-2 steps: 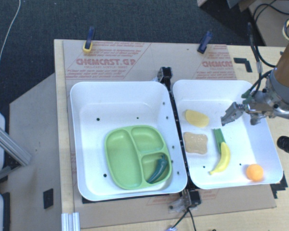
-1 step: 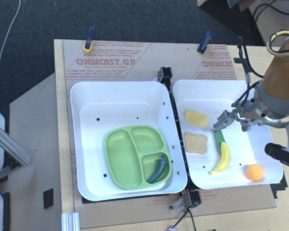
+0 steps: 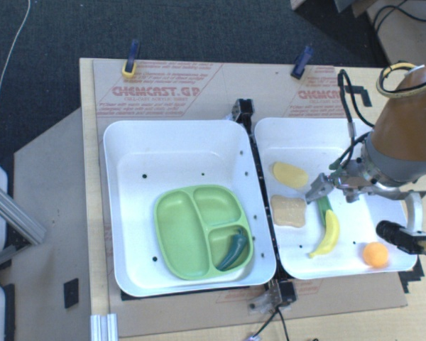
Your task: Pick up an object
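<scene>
1. The grey arm's jaws (image 3: 321,190) hang low in the right-hand shallow white plastic bin (image 3: 298,130), right over the top end of the curved yellow banana with a green stem (image 3: 327,231). I cannot tell whether the jaws are open or closed, since the wrist hides the tips from above.
2. The banana lies on the bin floor, just beside the tan slice of bread (image 3: 289,211) and below the pale yellow rounded piece (image 3: 290,175). A slightly off descent could pinch the bread edge along with the stem, or nudge both aside.
3. The stem end looks thin and tapered. A grip there may slip off, or let the banana swing and drop as it rises.
4. The small orange ball (image 3: 375,254) sits near the bin's lower right corner, well apart; it could roll if the bin is jolted.
5. The left white bin (image 3: 121,190) holds a light green divided plastic tray (image 3: 177,240) with a dark teal curved pepper-like piece (image 3: 233,250) in one compartment, far from the present reach and unlikely to interfere.
</scene>
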You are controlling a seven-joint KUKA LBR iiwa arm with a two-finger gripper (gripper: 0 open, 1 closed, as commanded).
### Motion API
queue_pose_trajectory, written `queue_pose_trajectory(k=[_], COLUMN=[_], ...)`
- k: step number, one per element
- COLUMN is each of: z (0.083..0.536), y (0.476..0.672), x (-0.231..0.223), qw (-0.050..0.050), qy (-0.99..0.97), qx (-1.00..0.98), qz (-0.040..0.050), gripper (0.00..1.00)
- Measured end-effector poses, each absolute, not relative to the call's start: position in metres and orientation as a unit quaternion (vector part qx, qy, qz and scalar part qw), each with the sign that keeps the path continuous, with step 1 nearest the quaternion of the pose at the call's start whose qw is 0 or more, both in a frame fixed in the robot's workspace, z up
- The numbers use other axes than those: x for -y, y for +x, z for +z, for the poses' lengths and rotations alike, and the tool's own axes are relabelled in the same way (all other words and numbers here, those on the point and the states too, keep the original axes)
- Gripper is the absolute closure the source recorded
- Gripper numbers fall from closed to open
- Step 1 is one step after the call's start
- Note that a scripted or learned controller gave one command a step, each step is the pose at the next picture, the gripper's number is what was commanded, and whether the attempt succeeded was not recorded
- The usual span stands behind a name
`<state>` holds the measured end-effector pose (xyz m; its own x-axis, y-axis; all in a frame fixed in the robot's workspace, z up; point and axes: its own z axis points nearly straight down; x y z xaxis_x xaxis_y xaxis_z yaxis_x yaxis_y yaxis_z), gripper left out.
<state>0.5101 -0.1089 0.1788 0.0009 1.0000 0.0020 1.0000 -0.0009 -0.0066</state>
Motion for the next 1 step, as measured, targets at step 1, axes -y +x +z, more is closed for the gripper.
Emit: queue_pose_trajectory(k=[1], z=[0.1359], y=[0.5100], x=[0.1078], qw=[0.003], qy=[-0.707], qx=[0.707], qz=[0.0015], gripper=[0.00])
